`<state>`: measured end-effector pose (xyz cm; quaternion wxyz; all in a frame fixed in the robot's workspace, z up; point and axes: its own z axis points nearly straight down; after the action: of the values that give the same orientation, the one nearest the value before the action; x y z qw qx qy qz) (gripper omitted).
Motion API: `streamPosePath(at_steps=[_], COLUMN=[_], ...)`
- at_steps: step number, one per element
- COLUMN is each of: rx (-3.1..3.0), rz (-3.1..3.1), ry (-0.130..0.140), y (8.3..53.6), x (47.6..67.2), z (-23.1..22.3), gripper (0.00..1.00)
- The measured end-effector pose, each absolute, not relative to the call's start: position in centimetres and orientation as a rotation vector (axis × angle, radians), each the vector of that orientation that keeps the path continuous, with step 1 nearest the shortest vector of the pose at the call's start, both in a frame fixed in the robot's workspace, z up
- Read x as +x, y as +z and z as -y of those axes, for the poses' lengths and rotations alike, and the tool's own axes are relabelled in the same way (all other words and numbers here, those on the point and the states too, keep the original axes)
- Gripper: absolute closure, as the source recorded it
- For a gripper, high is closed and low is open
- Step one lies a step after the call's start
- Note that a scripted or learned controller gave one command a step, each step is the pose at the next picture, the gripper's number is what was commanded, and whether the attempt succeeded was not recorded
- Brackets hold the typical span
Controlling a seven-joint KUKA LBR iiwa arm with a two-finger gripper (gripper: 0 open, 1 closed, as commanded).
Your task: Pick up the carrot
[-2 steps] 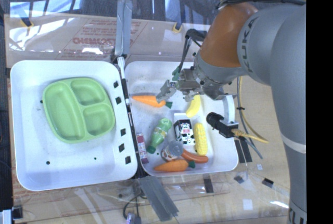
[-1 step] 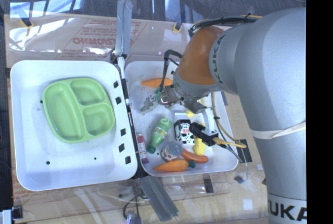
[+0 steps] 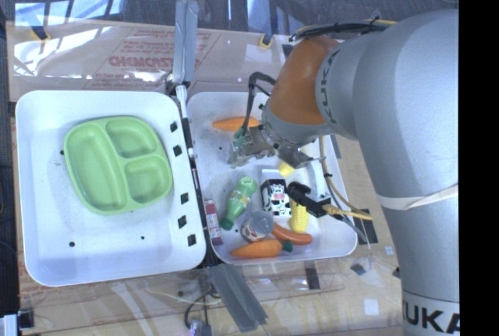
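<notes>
Carrot (image 3: 229, 124) lies at the far end of the right bin (image 3: 207, 149), so our gripper (image 3: 243, 147) hangs just beside it, ready to grab, but we cannot tell if it is open.

White letters — "UKA", the visible part of a brand name cut off by the frame — are seen on the arm's grey base (image 3: 429, 319) at the lower right. Red print is carried by the clear plastic sheet (image 3: 148, 54) behind the bins; it appears reversed and too blurred to be read. No other legible text is found.
</notes>
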<state>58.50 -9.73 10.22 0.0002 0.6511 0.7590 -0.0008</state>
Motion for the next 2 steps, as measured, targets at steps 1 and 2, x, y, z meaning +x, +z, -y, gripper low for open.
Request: streamPosePath(at_steps=[1,2], rx=[2.237,2.237], rz=[-2.221,-2.222], ry=[-0.014,-0.013], y=[9.07,9.05], x=[65.42,65.42], z=[10.81,10.77], gripper=[1.0,0.0])
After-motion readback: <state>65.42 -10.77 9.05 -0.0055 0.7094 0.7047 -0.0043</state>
